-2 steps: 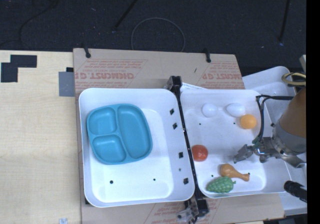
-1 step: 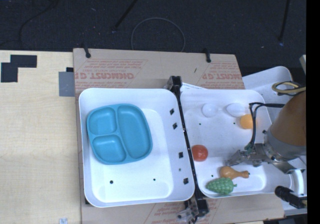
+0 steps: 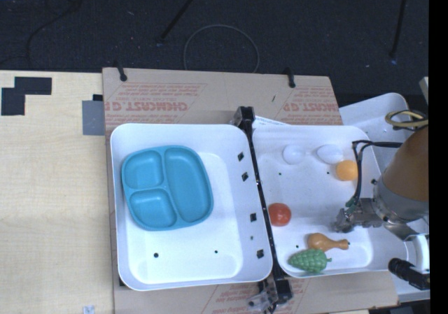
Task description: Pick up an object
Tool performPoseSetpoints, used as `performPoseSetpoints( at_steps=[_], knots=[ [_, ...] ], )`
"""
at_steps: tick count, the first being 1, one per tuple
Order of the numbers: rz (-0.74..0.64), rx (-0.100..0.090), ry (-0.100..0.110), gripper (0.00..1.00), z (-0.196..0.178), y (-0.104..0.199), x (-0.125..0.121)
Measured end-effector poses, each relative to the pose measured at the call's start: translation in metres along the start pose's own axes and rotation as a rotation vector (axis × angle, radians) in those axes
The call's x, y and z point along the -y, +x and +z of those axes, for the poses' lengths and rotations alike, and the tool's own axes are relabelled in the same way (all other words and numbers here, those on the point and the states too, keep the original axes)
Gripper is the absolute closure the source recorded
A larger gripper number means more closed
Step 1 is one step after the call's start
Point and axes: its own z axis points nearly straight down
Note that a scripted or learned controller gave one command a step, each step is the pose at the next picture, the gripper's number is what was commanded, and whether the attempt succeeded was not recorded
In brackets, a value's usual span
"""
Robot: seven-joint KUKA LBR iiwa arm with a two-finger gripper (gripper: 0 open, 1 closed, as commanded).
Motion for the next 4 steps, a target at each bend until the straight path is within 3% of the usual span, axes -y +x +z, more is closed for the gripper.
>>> performPoseSetpoints(
  at_steps=[3,4],
  knots=[
    [-0.006,0.002,-0.002,1.0,-0.158,-0.006,-0.022],
    [-0.01,-0.002,0.003,1.0,-0.163,0.044,-0.024]
  ],
)
